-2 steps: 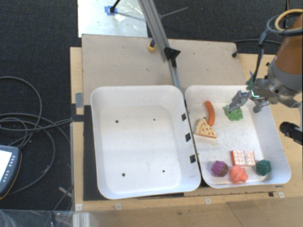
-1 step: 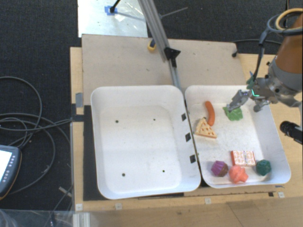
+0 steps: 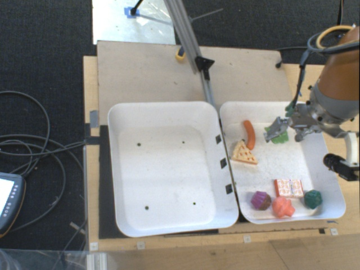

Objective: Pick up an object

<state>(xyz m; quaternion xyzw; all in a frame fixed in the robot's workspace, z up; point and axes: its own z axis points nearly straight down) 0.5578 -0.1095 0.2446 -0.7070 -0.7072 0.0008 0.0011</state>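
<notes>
Hovering over the far part of the right bin (image 3: 329, 167), the gripper (image 3: 279, 129) is hanging just above a small green toy (image 3: 279, 138), and we are reading that toy as the likeliest target. We are seeing grey metal directly over the green piece, but whether the gripper is released or clenched we cannot tell from this slant, and nothing shows the toy being held.

We are judging the green toy to be light, hard plastic, stiff and a little slick, so it is likely to skid on the smooth white floor if one side is touched first. Its outline is looking lumpy, so we are favouring a hold across its narrowest middle, coming straight down, rather than at a knobbly edge where it could squirt out.

The other toys are lying in the same bin: an orange sausage (image 3: 248, 134) just left of the gripper, a yellow cheese wedge (image 3: 244, 153) nearer to us beside it, and along the near wall a purple piece (image 3: 260, 200), an orange-red piece (image 3: 283, 207), a pink patterned block (image 3: 288, 188) and a dark green ball-like piece (image 3: 313, 198). The block is looking easiest to grip, with flat parallel sides. The left bin (image 3: 169, 167) is sitting beside it on the desk (image 3: 146, 72).
</notes>
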